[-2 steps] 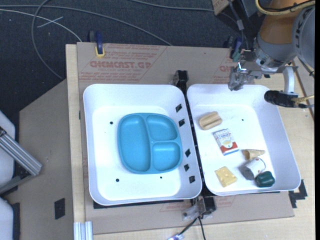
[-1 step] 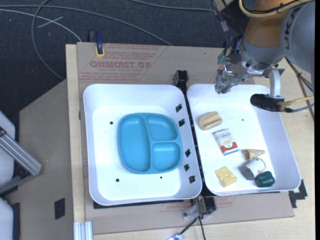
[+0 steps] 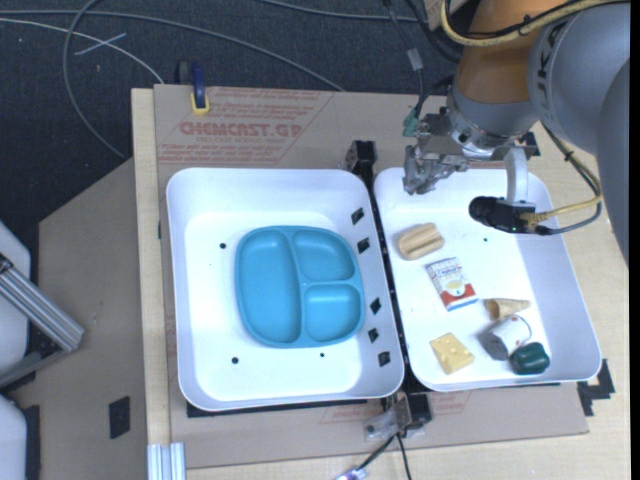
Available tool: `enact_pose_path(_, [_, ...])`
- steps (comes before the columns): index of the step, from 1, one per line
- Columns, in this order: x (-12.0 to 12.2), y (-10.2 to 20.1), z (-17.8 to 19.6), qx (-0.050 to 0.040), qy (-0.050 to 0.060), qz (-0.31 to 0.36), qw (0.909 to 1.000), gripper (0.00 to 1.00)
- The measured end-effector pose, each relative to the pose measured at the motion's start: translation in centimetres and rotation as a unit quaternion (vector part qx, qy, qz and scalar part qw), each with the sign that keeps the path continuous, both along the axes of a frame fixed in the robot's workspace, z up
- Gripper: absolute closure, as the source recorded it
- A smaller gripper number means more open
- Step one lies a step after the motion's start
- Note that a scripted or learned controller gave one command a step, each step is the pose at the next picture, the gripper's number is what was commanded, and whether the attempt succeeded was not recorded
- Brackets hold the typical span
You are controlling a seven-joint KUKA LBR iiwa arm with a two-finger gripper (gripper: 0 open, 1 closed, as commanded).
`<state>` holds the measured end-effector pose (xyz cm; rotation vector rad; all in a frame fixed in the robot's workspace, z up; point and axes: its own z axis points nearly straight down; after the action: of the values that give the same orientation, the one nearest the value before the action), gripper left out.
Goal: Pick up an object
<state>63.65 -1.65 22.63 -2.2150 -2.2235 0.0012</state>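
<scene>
My gripper hangs over the far left corner of the right bin, its fingers close together with nothing seen between them. A tan bread-like roll lies just in front of it. Further forward sit a small red and white packet, a yellow cheese-like block, a pale wedge, a grey lump and a dark green object.
The left bin holds a blue divided plate. Black clips run along the divider between the bins. A black cylinder on the arm and a yellow cable hang over the right bin's far side.
</scene>
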Motion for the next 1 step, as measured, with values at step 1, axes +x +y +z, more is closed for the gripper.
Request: enact_pose_path(1, [-2.03,5.51,0.99,0.0010,0.000,0.001,1.0000,1.00])
